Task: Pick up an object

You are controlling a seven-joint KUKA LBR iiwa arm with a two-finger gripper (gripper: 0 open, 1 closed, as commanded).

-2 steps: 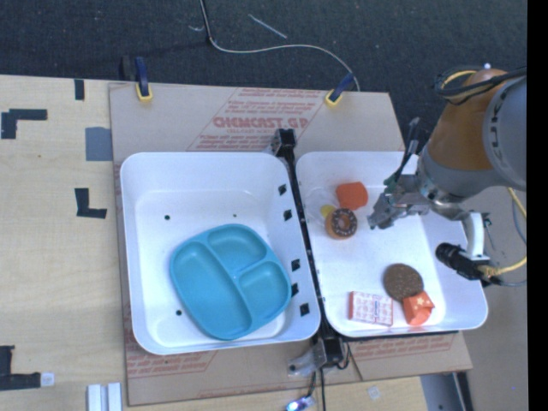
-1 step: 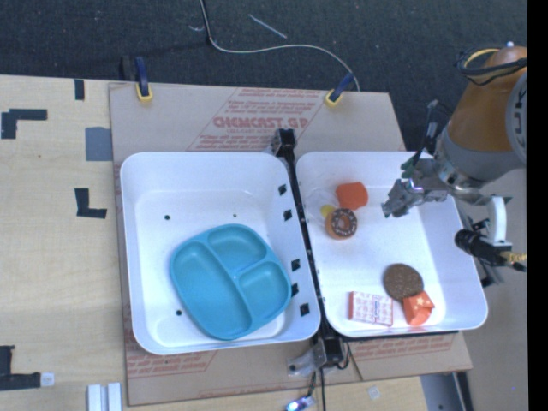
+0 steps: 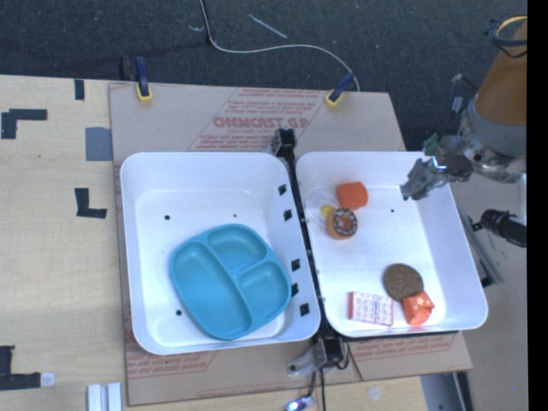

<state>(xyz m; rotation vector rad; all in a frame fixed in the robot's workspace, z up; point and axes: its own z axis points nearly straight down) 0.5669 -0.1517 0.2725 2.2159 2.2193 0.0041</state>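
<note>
The right bin (image 3: 445, 229) holds an orange block (image 3: 352, 195), a small sprinkled donut (image 3: 342, 223) with a yellow piece beside it, a brown round cookie (image 3: 402, 281), a red-orange piece (image 3: 418, 308) and a pink-and-white wafer packet (image 3: 371, 307). My gripper (image 3: 417, 181) hangs over the bin's upper right rim, to the right of the orange block and well apart from every object. Nothing shows between its fingers.
The left bin (image 3: 141, 187) bears a blue divided plate (image 3: 229, 279). Black clips line the divider (image 3: 295, 229) between the bins. A white cable (image 3: 282, 50) loops across the dark floor behind. Clamps (image 3: 142, 88) pin the cardboard base.
</note>
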